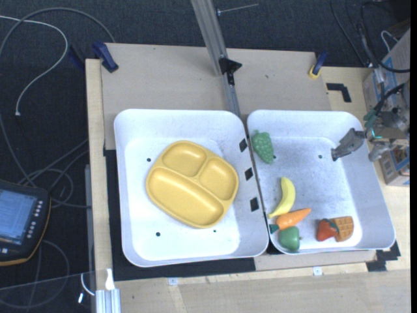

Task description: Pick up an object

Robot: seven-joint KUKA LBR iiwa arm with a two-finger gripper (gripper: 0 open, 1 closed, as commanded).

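From the overhead camera, the grey two-finger claw (346,146) hangs at the right white bin's (365,126) far right side; whether it is released or clenched cannot be told. The curved yellow plastic banana (284,197) lies left of and nearer than the claw, long axis running near-to-far. No readable writing shows.

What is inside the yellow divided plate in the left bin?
The yellow divided plate in the left bin shows three bare compartments with nothing lying in them. The bin floor beneath the plate is covered, so whatever is under it cannot be seen.
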